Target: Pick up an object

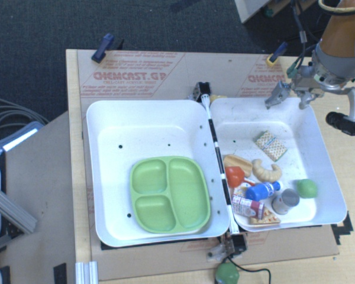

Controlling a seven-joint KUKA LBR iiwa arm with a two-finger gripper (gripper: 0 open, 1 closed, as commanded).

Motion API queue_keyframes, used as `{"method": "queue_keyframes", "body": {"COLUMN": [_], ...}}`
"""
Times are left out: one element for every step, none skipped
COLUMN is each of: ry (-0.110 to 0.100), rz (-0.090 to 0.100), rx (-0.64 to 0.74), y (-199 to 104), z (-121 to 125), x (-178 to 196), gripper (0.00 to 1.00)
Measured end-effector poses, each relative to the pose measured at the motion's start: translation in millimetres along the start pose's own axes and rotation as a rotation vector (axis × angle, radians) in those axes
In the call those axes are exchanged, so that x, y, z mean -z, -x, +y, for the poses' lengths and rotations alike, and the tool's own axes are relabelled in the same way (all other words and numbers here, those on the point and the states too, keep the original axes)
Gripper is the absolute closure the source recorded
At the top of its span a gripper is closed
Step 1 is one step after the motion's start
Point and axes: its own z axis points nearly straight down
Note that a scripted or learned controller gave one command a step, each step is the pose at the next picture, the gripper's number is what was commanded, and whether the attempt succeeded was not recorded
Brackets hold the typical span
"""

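Bins sit side by side on the desk (pixel 136 70), the left bin (pixel 106 129) holding a green tray (pixel 168 194) with three compartments near its front edge. The right bin (pixel 319 158) carries a cluster of small things toward its front: a patterned packet (pixel 270 145) nearest the middle, a tan croissant-like piece (pixel 266 170) just in front of it, a red piece (pixel 234 174) against the left wall, a blue bottle (pixel 261 190) beside a grey cup (pixel 284 200), a green ball (pixel 307 187) close to the right wall, and a labelled can (pixel 246 206) lying at the front edge. The end effector (pixel 291 96) hangs over the rear edge of the right bin, well apart from the cluster, its two fingers spread with nothing between them. A blue clamp (pixel 103 47) grips the rear left corner of the desk, and a black clip (pixel 202 90) sits at the rear where the two bins meet.
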Motion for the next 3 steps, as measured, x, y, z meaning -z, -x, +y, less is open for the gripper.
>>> {"method": "queue_keyframes", "body": {"ry": [0.000,0.003,0.000], "rz": [0.000,-0.003,-0.001], "rx": [0.001,-0.001,-0.001], "y": [-51,-8,2], "z": [-58,-69,-73], "x": [-97,-72,-112], "gripper": [0.00,0.00,0.00]}}
